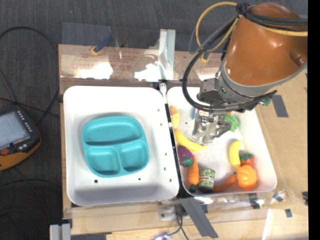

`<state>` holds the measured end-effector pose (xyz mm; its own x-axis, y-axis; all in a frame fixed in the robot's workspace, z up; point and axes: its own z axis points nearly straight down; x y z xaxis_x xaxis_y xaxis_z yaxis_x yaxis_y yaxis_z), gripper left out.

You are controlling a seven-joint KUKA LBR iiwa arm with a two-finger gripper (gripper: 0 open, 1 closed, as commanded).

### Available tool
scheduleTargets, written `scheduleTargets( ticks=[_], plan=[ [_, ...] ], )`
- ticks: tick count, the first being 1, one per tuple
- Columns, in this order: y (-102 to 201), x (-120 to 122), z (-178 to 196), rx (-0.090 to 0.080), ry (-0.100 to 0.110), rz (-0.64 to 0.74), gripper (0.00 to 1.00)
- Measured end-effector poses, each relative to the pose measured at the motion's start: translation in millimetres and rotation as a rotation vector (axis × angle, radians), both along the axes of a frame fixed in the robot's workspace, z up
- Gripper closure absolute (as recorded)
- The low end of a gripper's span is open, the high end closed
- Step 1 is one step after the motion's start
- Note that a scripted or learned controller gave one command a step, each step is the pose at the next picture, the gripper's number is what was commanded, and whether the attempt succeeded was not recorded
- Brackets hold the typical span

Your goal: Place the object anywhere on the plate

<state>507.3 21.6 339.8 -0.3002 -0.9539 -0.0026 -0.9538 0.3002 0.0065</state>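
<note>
A teal plate (115, 145) with three compartments lies in the left white bin (80, 104). The right bin (265, 149) holds toy food: a yellow banana (186, 141), a purple eggplant (186, 156), a carrot (193, 174), a small can (206, 179), a yellow piece (234, 153), an orange pumpkin (246, 177) and a green leafy piece (231, 121). My gripper (207, 134) hangs low over the right bin, just right of the banana. Whether anything sits between its fingers is unclear.
The arm's orange and grey body (262, 49) covers the upper right bin, with yellow and black cables looping above it. A ridge (169, 134) divides the two bins. A handheld pendant (15, 134) lies on the floor at left.
</note>
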Motion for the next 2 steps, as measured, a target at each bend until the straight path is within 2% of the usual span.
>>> scheduleTargets(
  ticks=[1, 2],
  plan=[
    [-44.2, -23.0, -103.2, 0.003, 0.001, 0.501, 1.00],
    [-27.6, -20.6, 141.6, 0.008, -0.004, 0.676, 1.00]
  ],
)
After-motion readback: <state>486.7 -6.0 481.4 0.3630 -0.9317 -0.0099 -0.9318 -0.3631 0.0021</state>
